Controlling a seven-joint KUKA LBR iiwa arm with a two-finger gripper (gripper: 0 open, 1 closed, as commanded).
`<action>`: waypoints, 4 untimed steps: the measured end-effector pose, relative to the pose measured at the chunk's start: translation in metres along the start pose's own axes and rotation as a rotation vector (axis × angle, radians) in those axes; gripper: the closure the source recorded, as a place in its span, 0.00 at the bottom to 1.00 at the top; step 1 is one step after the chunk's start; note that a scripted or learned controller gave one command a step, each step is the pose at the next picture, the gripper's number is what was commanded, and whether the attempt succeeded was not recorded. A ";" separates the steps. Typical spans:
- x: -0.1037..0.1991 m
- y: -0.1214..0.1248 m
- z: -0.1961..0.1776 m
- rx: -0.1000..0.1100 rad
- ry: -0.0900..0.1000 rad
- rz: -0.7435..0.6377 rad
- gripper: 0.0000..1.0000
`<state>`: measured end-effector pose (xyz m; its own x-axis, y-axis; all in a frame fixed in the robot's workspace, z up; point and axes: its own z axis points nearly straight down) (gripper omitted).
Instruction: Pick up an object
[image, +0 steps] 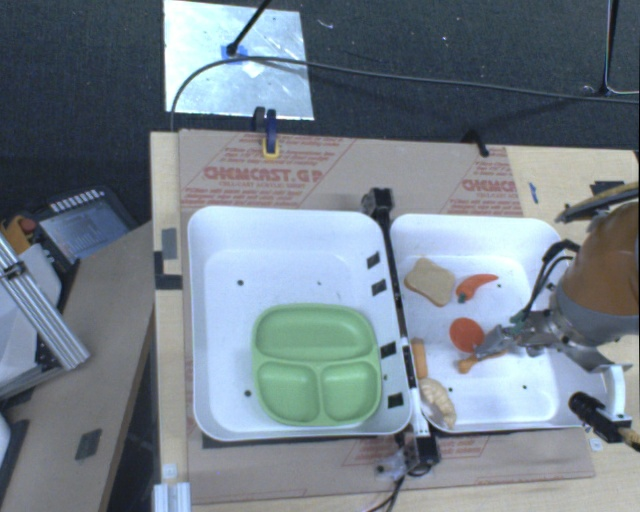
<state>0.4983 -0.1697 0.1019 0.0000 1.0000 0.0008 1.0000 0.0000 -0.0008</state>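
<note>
In the right bin (540, 235), my gripper (487, 349) hovers beside the orange disc (466, 333) (bread slice (431, 282) nearby); whether my jaws are parted, I cannot tell.

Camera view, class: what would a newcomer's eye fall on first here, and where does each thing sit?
The green divided tray stands out, lying in the left bin toward its front. In the right bin lies a scatter of play food: a slice of bread, an orange chili pepper beside it, and an orange-red round piece below. The gripper reaches in from the right, low beside that round piece.
</note>
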 end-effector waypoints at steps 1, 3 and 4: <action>0.000 0.002 -0.013 -0.004 -0.001 -0.002 1.00; -0.005 0.004 -0.107 -0.007 -0.003 -0.004 1.00; -0.009 0.007 -0.151 -0.006 -0.003 -0.004 1.00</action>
<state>0.5054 -0.1787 0.2526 -0.0040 1.0000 -0.0022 1.0000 0.0040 0.0053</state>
